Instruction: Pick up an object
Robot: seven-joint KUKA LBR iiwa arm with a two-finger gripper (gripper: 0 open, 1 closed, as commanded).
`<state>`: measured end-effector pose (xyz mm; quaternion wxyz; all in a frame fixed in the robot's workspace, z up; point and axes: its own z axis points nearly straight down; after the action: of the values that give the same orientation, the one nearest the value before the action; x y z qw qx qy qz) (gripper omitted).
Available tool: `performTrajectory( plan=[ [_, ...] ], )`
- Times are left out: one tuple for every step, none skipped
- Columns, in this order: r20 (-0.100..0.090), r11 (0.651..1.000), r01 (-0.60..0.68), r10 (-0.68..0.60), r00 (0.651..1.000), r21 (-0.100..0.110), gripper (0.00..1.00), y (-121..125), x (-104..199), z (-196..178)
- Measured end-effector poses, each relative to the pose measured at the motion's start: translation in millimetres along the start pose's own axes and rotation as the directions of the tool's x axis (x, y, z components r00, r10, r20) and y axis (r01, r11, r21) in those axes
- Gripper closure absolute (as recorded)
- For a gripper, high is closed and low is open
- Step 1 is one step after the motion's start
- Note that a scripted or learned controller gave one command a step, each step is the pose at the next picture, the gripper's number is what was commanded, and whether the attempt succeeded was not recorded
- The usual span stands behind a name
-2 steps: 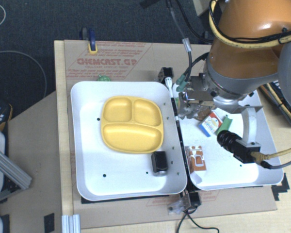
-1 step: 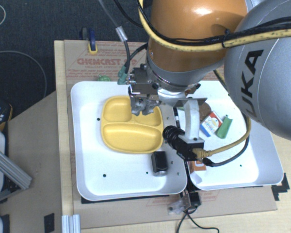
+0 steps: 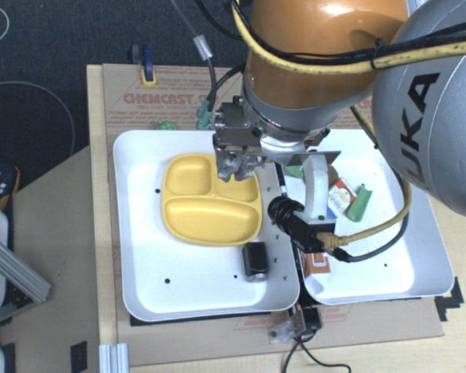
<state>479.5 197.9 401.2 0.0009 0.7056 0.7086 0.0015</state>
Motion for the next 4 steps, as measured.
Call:
performTrajectory(
  plan=[
    [0.0,1.0,0.002,-0.002,1.0,-0.001,1.0,0,1,-10],
    [0.005,1.0,-0.005,0.005,1.0,0.014,1.0,35,21,104],
    [0.002,1.0,-0.006,0.006,1.0,0.011,1.0,-3,13,115],
    [-0.003,1.0,-0.001,0.001,1.0,-0.004,1.0,3,27,47]
  ],
)
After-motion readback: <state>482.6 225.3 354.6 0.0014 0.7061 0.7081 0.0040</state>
